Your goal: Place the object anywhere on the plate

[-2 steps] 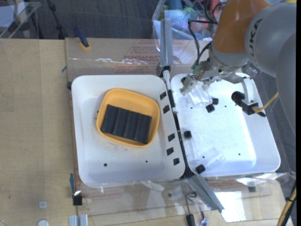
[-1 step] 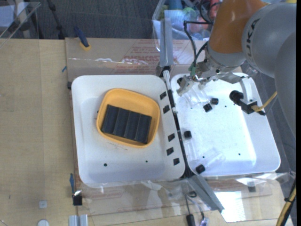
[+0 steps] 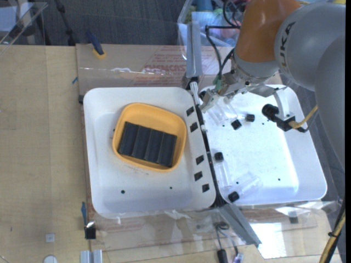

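Gripper [image 3: 219, 89] low over right white bin [image 3: 285, 169], upper centre of frame; its grip state you cannot tell. Dark ribbed rectangular block [image 3: 148, 143] already lies on yellow square plate [image 3: 122, 124], left white bin [image 3: 104, 190], centre-left of frame. Placement looks done; you only need retract.

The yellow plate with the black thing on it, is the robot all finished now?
It looks done. The black ridged object lies flat inside the yellow plate, which sits in the left bin. The robot's hand is over the right bin, away from the plate, with nothing seen in it. Nothing appears left to do, except perhaps pulling the arm back.
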Tool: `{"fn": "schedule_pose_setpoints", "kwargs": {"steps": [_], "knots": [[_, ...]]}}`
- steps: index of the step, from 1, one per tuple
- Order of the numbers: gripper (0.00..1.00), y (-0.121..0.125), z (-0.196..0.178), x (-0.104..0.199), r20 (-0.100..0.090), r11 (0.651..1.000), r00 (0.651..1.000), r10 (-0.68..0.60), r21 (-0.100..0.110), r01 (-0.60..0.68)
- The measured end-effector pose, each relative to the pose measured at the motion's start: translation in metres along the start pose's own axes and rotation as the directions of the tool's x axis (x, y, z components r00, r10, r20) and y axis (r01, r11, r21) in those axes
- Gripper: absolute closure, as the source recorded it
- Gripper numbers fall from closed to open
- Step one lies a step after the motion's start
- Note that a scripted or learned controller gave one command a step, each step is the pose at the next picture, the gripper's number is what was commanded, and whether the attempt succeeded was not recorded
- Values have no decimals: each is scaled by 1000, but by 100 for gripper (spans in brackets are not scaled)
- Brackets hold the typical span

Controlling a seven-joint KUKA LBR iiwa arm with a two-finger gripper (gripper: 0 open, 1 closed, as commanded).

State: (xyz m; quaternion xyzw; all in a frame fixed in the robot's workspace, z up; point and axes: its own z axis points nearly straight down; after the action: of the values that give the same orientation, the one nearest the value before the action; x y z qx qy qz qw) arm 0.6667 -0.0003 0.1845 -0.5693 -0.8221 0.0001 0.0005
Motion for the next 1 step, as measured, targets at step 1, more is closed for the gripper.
{"fn": "schedule_pose_setpoints", "kwargs": {"steps": [1], "knots": [[100,-20,0,20,-1,996,996,-91,1,91]]}}
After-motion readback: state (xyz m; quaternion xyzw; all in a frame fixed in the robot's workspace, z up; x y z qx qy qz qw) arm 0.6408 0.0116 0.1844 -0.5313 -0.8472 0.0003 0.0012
